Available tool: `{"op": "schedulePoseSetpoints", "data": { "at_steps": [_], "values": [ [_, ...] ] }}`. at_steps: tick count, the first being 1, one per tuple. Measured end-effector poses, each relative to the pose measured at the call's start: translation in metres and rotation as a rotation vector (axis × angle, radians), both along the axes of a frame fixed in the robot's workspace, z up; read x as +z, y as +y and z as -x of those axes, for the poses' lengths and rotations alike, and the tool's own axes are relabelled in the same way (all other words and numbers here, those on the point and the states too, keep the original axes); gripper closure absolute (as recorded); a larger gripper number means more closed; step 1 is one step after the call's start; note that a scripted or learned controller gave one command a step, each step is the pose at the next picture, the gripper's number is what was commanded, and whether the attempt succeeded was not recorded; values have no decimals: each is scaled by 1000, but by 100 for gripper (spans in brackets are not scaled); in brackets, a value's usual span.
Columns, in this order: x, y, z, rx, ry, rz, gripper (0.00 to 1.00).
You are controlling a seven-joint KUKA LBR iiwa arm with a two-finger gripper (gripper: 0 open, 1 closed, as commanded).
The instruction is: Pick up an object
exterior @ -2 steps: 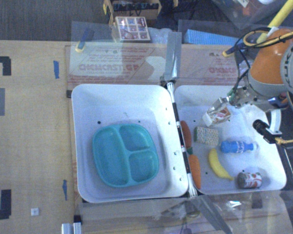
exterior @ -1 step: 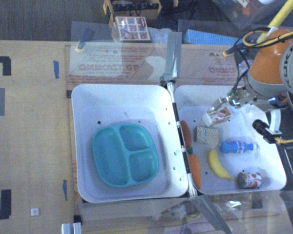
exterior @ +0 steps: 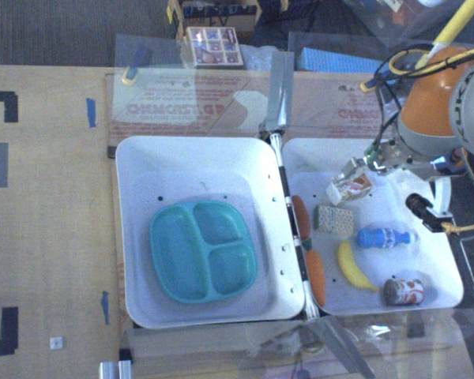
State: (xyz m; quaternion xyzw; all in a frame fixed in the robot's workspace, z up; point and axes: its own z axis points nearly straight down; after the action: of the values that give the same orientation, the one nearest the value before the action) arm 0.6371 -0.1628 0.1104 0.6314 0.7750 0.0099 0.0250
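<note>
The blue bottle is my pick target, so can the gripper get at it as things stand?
Probably yes. The blue bottle lies on its side in the right bin with nothing on top; the banana and sponge lie apart from it.

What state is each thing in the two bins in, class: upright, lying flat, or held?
Teal divided tray: flat in left bin, right way up.
Blue bottle: on its side, right bin.
Banana: lying flat.
Can: on its side.
Carrot: lying along the bin's left wall.
Sausage: lying along the same wall.
Sponge: flat.
Gripper: over a crumpled packet; grasp unclear.
</note>
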Motion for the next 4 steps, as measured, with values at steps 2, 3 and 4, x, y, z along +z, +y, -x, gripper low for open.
{"op": "schedulePoseSetpoints", "data": {
  "at_steps": [2, 3, 4],
  "values": [
    [0, 0, -2, 72, 0, 3, 0],
    [16, 1, -6, 76, -12, 8, 100],
    [16, 1, -5, 76, -11, 7, 0]
  ]
}}
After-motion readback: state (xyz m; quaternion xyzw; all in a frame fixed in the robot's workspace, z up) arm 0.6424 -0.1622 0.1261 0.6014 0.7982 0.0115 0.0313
